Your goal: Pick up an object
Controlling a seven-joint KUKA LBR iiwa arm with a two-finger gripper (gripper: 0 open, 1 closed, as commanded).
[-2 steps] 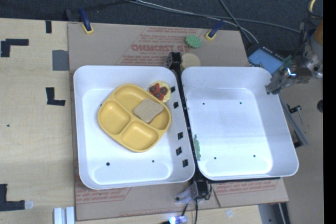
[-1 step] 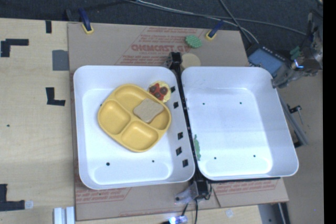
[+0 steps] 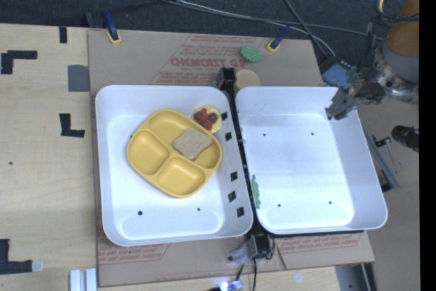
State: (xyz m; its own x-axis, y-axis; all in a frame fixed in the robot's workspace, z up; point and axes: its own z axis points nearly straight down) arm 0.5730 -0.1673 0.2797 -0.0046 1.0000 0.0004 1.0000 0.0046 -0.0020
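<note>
Yellow divided plate (image 3: pixel 158 161) with toast (image 3: pixel 191 143) in left bin (image 3: pixel 112 146); hand (image 3: pixel 338 110) over right bin's (image 3: pixel 361 208) rim.

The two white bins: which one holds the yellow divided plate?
The left bin, farther from the hand. The yellow plate lies in it with a slice of bread; the right bin has none.

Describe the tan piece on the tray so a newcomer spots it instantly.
Start at the left bin, which holds a yellow tray with compartments. The toast lies flat near the tray's middle: a tan square, unlike the small red-and-dark item at the tray's upper corner.
</note>
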